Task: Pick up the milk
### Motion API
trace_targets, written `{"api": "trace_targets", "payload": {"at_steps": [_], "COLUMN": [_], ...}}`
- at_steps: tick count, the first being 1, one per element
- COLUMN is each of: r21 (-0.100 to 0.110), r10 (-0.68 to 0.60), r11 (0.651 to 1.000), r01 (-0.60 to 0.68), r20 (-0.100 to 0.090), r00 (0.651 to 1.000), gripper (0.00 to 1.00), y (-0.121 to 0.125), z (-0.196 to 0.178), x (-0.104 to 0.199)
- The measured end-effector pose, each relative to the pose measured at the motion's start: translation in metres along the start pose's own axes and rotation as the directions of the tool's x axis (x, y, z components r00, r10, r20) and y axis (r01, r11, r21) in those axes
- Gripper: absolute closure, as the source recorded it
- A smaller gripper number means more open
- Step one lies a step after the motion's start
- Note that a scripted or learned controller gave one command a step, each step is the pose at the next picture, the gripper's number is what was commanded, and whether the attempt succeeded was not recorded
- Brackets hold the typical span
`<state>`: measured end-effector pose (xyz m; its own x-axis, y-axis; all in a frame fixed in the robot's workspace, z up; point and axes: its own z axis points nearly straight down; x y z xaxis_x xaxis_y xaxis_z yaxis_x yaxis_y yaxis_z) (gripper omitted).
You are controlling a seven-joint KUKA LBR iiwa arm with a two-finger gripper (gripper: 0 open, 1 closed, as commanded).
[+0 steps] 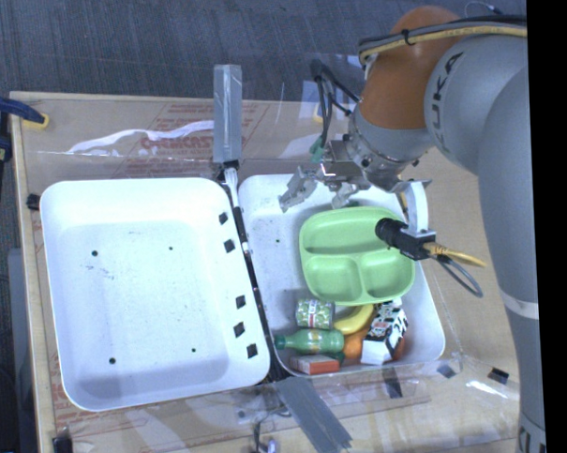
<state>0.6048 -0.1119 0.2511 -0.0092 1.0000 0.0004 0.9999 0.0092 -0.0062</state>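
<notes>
Single fixed overhead camera, slanted down, seemingly mid-range, both bins (146, 293)

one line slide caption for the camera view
Claw hovers over the right bin's far end, apart from the milk lying beside the green tray.

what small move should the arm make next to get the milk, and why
Probably swing the gripper toward the bin's near right corner. It hangs above the right bin's far end, beyond the green tray, while the milk lies at the near end beside the banana, apart from the gripper.
</notes>
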Motion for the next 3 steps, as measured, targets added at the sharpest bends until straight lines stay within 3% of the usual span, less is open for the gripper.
{"api": "trace_targets", "payload": {"at_steps": [1, 2, 3], "r21": [0.004, -0.004, -0.003], "r10": [-0.005, -0.103, -0.104], "r11": [1.0, 0.995, 0.995], "r01": [0.005, 0.103, 0.104], "r20": [0.0, 0.002, 0.001], "r00": [1.0, 0.995, 0.995], "gripper": [1.0, 1.0, 0.0], "y": [0.0, -0.039, -0.039], "z": [-0.009, -0.169, -0.168], "x": [0.001, -0.03, -0.029]}}
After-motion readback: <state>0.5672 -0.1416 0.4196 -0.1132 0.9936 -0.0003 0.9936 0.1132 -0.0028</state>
